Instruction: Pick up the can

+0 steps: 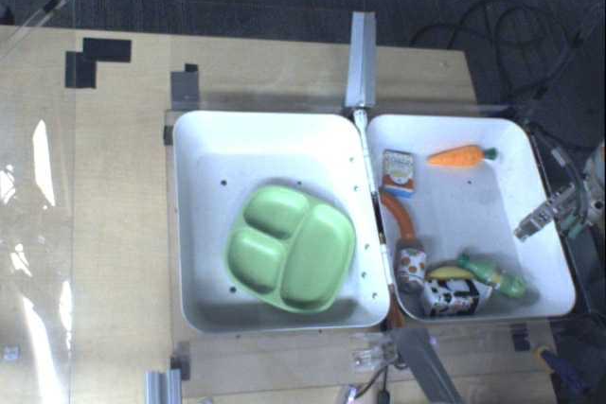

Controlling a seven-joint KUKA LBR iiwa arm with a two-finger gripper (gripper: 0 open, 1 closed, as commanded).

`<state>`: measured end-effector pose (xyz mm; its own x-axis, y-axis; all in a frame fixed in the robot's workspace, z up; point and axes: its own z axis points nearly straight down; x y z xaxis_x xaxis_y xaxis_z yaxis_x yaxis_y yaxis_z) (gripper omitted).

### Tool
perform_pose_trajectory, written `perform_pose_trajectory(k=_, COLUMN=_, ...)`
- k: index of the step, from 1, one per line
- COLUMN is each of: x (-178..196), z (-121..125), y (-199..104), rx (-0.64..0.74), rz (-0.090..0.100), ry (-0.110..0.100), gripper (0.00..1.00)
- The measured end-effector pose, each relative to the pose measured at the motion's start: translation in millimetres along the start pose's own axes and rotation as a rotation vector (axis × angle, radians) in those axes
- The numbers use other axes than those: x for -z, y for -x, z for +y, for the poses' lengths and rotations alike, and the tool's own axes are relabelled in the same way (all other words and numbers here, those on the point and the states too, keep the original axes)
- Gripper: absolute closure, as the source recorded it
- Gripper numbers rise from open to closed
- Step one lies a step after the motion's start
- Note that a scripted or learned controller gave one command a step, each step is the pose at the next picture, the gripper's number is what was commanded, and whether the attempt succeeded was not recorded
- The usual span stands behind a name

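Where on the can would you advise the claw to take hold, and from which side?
Probably its upper body, coming from above. The can seems upright against the right bin's left wall, with the sausage and banana crowding it, so side approaches look blocked.

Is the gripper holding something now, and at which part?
Nothing is held: the gripper hangs over the right bin's right edge, apart from the can.

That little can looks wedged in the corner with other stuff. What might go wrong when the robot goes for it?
Two likely risks. The can sits against the right bin's left wall, touching the banana and a black-and-white carton, so fingers may lack room or grab a neighbour. The gripper is at the bin's far right edge, and crossing could nudge the green bottle.
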<state>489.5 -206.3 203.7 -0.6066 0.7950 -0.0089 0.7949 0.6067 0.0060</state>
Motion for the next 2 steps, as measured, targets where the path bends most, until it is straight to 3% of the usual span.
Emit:
perform_pose_trajectory(k=1, x=-113.0, z=2.1, y=1.1, rx=-0.057, rz=-0.007, ry=0.005, gripper=1.00)
perform_pose_trajectory(k=2, x=-73.9, z=-0.6, y=-1.1, rx=-0.130, rz=0.002, ry=-0.001, gripper=1.00)
